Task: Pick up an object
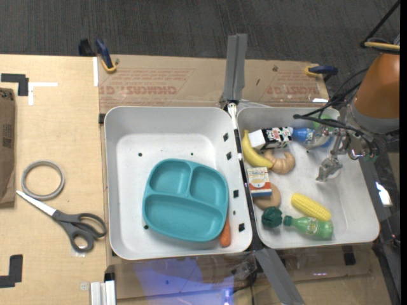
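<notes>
- Hovering over the right bin (pixel 365 189), the gripper (pixel 329 170) grasps nothing; whether it is parted I cannot tell
- Corn cob (pixel 311 206) lies just below it, apart; descend straight, centred across its width

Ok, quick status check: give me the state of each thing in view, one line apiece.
gripper: low over the right bin's bare floor, nothing seen between its fingers
banana: lying along the right bin's left wall
corn cob: lying flat, apart from the gripper
green bottle: on its side
teal divided plate: flat in the left bin
carrot: lying against the plate's edge
scissors: closed, on the bench
</notes>
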You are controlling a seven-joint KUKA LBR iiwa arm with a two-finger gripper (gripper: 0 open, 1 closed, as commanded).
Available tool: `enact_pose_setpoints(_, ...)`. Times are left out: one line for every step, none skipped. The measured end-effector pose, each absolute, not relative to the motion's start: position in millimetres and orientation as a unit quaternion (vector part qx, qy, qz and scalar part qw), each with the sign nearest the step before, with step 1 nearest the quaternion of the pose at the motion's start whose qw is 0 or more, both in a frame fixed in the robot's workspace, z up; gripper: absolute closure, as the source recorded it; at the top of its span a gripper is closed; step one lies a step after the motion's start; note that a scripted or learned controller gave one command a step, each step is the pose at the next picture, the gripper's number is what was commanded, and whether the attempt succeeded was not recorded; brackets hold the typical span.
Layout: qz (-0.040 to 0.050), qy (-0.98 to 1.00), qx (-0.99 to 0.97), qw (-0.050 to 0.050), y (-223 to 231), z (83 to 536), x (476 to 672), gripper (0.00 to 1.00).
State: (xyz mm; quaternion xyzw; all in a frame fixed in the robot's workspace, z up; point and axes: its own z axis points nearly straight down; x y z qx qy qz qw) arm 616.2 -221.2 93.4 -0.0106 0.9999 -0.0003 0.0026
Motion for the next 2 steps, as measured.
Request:
enact_pose_setpoints(0.0012, 0.998, -0.068, -0.006, -166.5, 89.9, 656.1, 0.0)
enact_pose_setpoints(-0.0018, 0.999, -0.042, 0.002, -119.2, 93.2, 644.7, 0.0)
